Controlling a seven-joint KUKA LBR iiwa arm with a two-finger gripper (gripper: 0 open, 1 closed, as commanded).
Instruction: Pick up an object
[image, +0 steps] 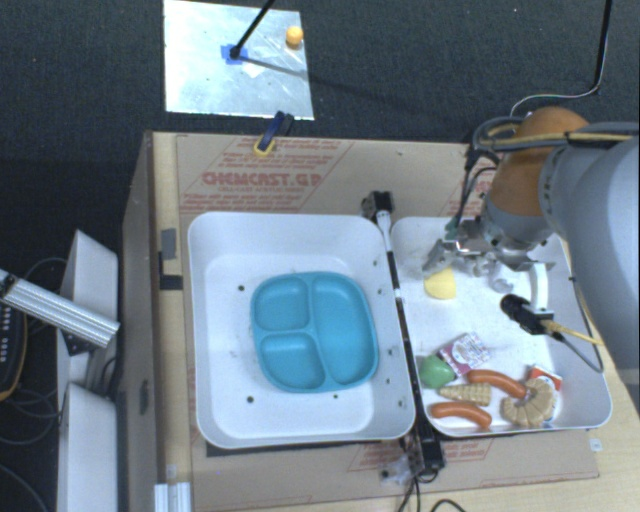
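My gripper (441, 258) hangs low over the far left part of the right bin (585, 400). A small yellow rounded object (440, 286) lies on the bin floor just in front of it, close to or touching its tip. Nothing shows as lifted. Toward the bin's near edge lie a green ball-like piece (435, 372), a pink and white packet (463, 351), two orange-red sausages (496, 381) (461, 413), a ridged tan piece (471, 394) and a tan pretzel-like piece (531, 404).
The left bin (215, 260) holds a blue divided plate (313, 331). A black rail (395, 290) separates the two bins. The grey arm (590, 200) with its orange band reaches in over the right bin's far right side.
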